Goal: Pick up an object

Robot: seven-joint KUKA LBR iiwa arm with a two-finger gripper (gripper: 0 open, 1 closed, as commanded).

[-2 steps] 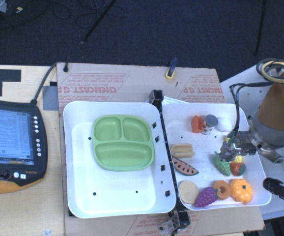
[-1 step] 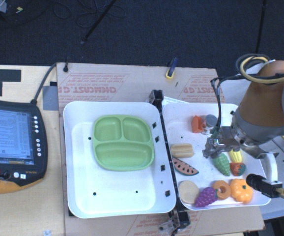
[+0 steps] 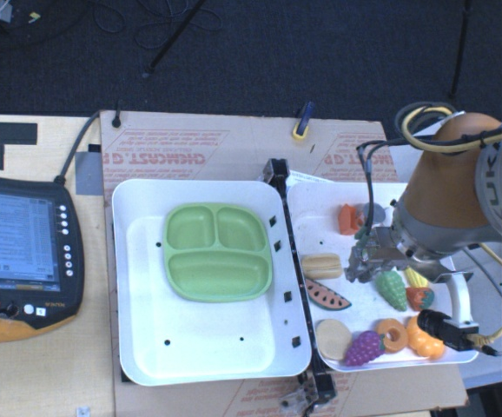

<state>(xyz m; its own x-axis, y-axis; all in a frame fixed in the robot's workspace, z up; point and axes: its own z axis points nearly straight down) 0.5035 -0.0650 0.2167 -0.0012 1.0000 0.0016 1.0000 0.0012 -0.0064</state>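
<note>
Closely ringed by a bread roll [image 3: 322, 266], watermelon slice [image 3: 327, 296] and green fruit [image 3: 391, 289], the jaws' state is unclear.

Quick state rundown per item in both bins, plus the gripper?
Green divided plate: upright in the left bin, nothing in its compartments.
Toy watermelon slice: lying flat in the right bin.
Toy bread roll: lying flat, beside the gripper.
Toy grapes: lying by the near wall.
Toy doughnut: lying flat.
Gripper: low in the right bin, finger state unclear.
</note>
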